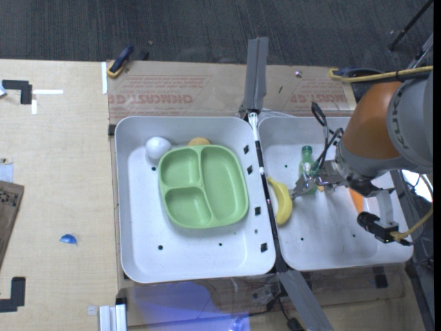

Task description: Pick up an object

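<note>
Grey arm with orange band (372, 119) reaching in from right over right-hand shallow white bin (331, 250). Gripper (303, 187) hanging low at bin's left side, just beside curved yellow banana (280, 201) lying against left wall — fingers' opening: cannot tell, nothing seen between them. Green bottle (306, 158) standing just behind gripper. Left-hand white bin (138, 247) carrying green three-compartment plastic tray (204, 185); small white ball (158, 145) sitting at tray's far-left corner.
</note>
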